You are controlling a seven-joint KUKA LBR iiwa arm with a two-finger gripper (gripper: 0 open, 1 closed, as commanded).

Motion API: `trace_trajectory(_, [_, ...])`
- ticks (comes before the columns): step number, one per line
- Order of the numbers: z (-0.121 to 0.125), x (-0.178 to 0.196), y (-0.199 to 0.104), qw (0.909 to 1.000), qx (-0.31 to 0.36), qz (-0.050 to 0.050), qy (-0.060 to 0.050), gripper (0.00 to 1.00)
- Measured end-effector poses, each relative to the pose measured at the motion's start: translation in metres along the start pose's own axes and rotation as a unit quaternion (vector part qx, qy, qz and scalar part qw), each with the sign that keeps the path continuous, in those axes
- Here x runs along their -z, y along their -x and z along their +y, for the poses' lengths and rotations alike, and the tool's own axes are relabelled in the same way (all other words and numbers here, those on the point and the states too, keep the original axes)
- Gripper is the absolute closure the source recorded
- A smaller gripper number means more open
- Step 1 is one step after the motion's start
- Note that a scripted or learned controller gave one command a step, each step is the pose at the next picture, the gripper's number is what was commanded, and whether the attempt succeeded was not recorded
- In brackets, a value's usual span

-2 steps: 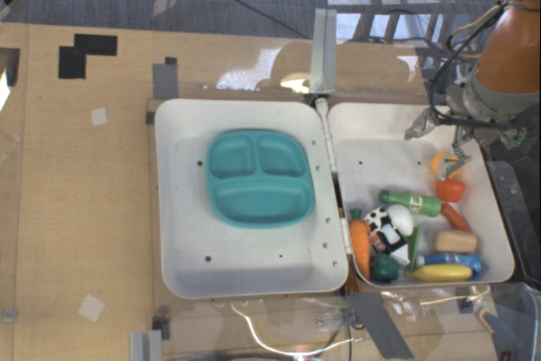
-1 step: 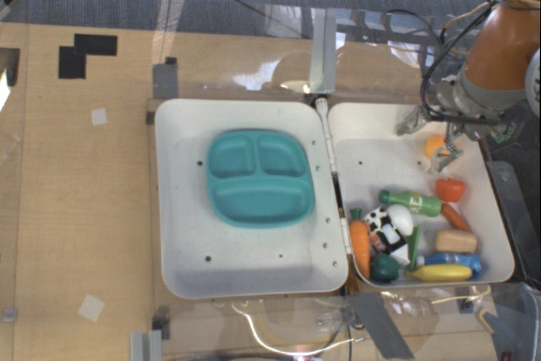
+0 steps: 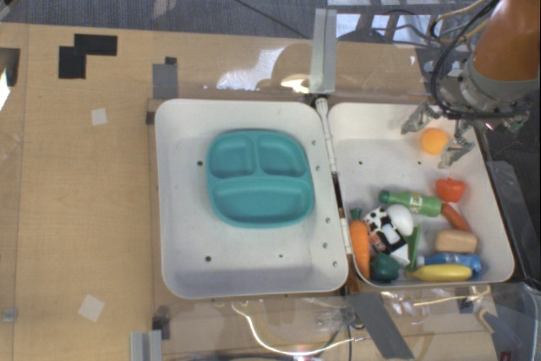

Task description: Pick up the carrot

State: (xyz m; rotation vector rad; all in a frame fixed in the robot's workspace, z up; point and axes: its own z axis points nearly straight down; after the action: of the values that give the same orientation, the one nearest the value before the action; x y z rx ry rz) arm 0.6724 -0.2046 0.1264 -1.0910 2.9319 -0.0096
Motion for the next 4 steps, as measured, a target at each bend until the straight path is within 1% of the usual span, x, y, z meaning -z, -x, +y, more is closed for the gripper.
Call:
trace_trajectory(1, [0.012, 0.039, 0.011, 0.9907, -0.136, 0.000, 0.000, 0.00])
trace_trajectory(2, [0.000, -0.032, -0.002, 0.9921, -0.125, 0.001, 0.000, 0.00])
trace_trajectory(3, [-0.001, 0.025, 0.000, 0.9583, -0.286, -0.001, -0.001, 0.00])
trace_trajectory(4, [0.001, -0.039, -0.004, 0.9582, -0.286, 0.008, 0.004, 0.00])
